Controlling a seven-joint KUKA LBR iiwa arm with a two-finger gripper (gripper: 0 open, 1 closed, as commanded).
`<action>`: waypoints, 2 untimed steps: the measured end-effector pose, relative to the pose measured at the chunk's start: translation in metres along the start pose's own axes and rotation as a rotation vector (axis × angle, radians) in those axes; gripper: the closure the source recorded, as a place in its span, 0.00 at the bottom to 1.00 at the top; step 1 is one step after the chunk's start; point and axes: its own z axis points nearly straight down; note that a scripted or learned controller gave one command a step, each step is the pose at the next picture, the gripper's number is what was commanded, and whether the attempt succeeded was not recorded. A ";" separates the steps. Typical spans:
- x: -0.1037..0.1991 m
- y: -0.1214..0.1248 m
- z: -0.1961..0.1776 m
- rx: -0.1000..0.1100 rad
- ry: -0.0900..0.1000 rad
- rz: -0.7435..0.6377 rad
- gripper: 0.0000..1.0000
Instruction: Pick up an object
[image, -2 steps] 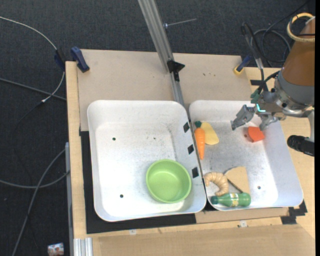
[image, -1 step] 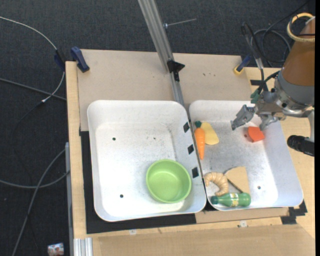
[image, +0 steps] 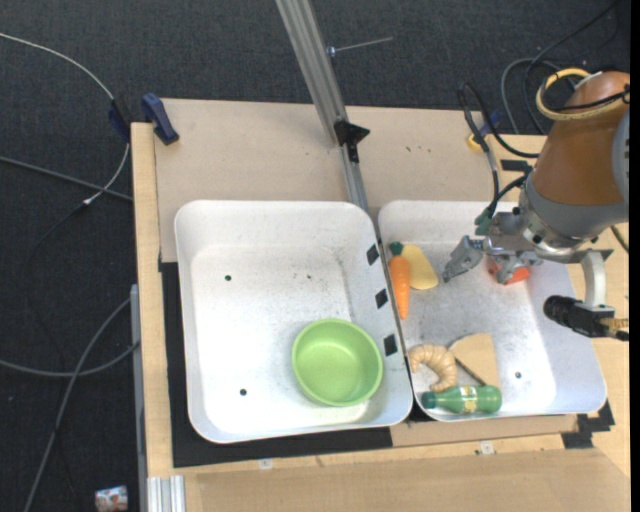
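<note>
My gripper (image: 487, 262) hangs over the upper middle of the right bin (image: 560, 390), below the arm's orange band. An orange carrot (image: 400, 287) lies along that bin's left wall, with a pale yellow piece (image: 421, 270) touching it, just left of the gripper. Something small and red (image: 510, 271) shows right under the wrist; I cannot tell whether it is an object or part of the tool. Toward the front of the bin lie a beige curled piece (image: 434, 362), a tan wedge (image: 478, 354) and a green bottle (image: 461, 401) on its side.
The left bin (image: 250, 300) holds a green bowl (image: 337, 362) at its front right. A metal pole (image: 320, 80) slants down to the gap between the bins. Cables run along the arm at the right and across the dark floor at the left.
</note>
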 end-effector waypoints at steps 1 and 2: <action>-0.003 -0.002 0.043 -0.001 0.000 0.000 0.00; -0.002 -0.009 0.104 0.000 0.000 0.001 0.00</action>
